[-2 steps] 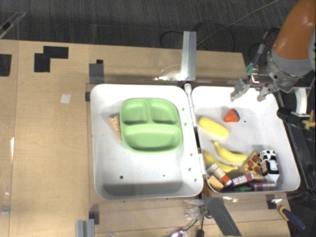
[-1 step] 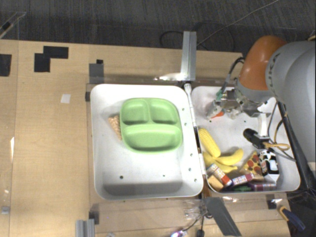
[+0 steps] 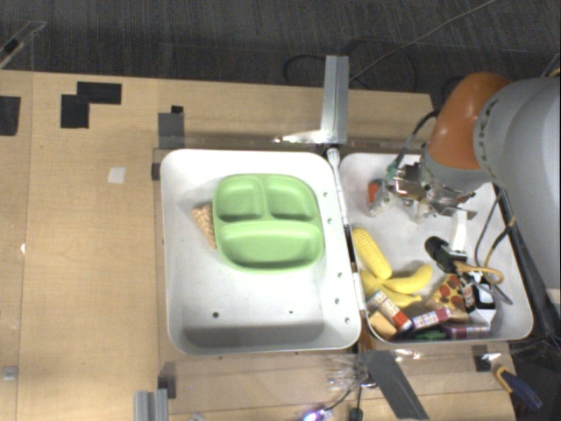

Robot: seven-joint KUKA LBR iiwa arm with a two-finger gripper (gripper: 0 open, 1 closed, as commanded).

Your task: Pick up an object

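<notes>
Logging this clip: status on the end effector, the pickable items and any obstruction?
End effector over right bin, upper part; finger state unclear. Corn cob, banana and small clutter lie below it, ungrasped. Green plate in left bin, clear of the arm.

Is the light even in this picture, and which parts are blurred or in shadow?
Camera view: soft, even light; a grey shadow lies along the left bin near wall; the green tray looks sharp; the arm is blurred; the small items in the right bin lack detail.
</notes>
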